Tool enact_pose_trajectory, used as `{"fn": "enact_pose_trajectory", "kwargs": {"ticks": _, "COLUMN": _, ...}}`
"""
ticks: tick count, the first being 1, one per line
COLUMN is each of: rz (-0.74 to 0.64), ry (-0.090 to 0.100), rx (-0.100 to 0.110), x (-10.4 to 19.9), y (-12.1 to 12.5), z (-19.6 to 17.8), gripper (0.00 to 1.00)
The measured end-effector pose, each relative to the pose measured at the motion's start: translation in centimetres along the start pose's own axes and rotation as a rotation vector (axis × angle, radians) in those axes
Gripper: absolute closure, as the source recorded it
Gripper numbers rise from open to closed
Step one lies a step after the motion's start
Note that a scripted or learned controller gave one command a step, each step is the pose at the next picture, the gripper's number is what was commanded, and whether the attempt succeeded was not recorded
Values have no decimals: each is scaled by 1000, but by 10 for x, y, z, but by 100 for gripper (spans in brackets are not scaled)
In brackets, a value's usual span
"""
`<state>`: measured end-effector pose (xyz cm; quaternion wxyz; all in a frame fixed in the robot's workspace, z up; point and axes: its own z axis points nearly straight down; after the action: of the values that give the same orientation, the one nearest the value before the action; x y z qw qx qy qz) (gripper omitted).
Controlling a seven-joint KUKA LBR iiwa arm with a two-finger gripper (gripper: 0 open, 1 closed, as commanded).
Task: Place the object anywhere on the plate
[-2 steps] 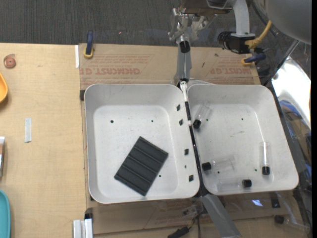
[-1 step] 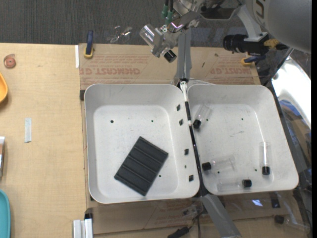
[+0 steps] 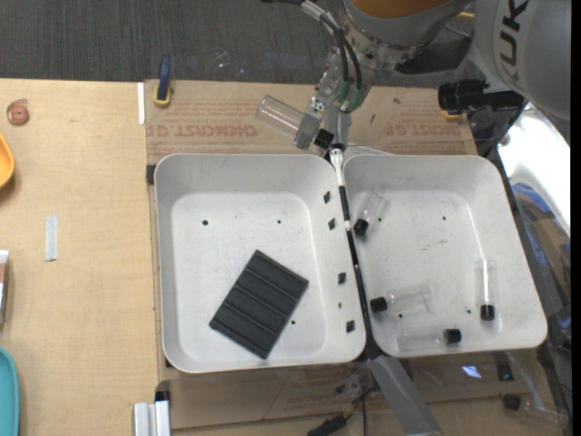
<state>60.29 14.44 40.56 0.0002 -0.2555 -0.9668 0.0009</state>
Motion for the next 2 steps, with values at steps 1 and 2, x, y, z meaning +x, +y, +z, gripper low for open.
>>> {"fn": "enact_pose_trajectory", "kwargs": {"ticks": 1, "rz": -654, "ry": -3, "rx": -3, "x": -10, "y": 12, "z": -36, "gripper": 100}}
{"fn": "enact_pose_trajectory", "kwargs": {"ticks": 2, "rz": -1192, "ry": -4, "rx": -4, "x": -32, "y": 43, "z": -36, "gripper": 100}}
